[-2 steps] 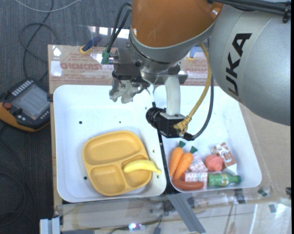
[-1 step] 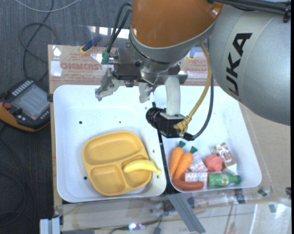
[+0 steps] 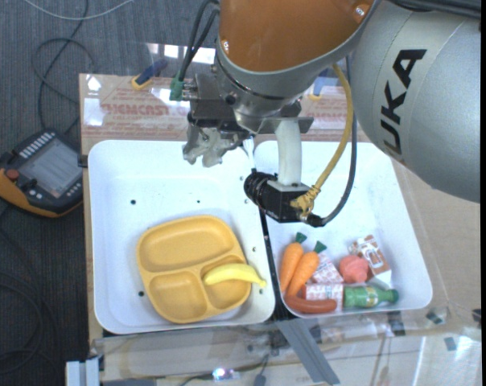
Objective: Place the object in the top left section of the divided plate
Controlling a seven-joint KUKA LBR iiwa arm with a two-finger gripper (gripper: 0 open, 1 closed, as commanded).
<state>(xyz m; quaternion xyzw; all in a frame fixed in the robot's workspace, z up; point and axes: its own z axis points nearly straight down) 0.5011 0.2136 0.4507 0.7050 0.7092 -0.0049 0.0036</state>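
The banana [image 3: 235,276] lies on the plate [image 3: 191,265], across the compartment at its 4 o'clock, tip over the rim toward 3 o'clock. The plate sits in the left bin [image 3: 118,215] at 6 o'clock. My gripper [image 3: 213,145] hangs over that bin's 12 o'clock edge, well apart from the plate; whether my fingers are released or clenched, I cannot tell. The right bin [image 3: 388,191] holds carrots [image 3: 298,265], a bottle [image 3: 370,297] and other toy food at 6 o'clock.
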